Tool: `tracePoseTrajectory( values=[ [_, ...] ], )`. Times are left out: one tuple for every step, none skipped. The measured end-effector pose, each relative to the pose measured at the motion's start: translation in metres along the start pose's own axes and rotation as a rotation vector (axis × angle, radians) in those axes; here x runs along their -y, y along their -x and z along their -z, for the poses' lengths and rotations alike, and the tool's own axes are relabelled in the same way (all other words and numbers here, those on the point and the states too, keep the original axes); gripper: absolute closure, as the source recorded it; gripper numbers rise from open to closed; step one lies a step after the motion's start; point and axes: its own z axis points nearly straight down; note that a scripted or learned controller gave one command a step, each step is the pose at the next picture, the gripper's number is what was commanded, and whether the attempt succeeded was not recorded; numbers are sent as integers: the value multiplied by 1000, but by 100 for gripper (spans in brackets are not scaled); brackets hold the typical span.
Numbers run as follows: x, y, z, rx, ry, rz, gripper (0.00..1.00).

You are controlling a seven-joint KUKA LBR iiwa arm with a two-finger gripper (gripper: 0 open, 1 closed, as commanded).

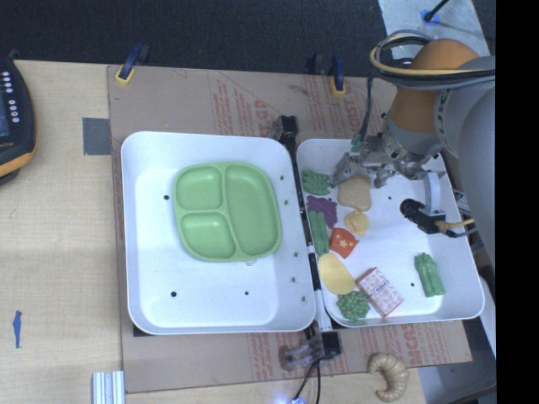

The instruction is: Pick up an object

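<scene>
My gripper [365, 172] hangs over the far end of the right bin [459, 305], open with nothing between its fingers. Just in front of it lies a tan bread-like piece [354, 194]. Several more toy foods lie in this bin: a green leafy piece [316, 181], purple grapes [320, 204], a small yellow piece [357, 222], a red piece [343, 241], a yellow fruit [335, 273], a green broccoli-like piece [353, 305], a red and white box [381, 291] and a green pod [429, 274].
The left bin [147, 301] bears a green divided plate [227, 209]. A tan croissant [390, 374] lies outside the bins on the front cardboard. A black and orange pendant [13, 124] sits at the bench's left edge.
</scene>
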Motion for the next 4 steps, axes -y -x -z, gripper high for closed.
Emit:
tracePoseTrajectory(
  values=[
    [0,-7,0,0,-1,1,0],
    [0,-25,0,-1,-2,2,0],
    [2,20,0,2,4,-5,0],
    [0,-16,0,-1,0,2,0]
  ],
)
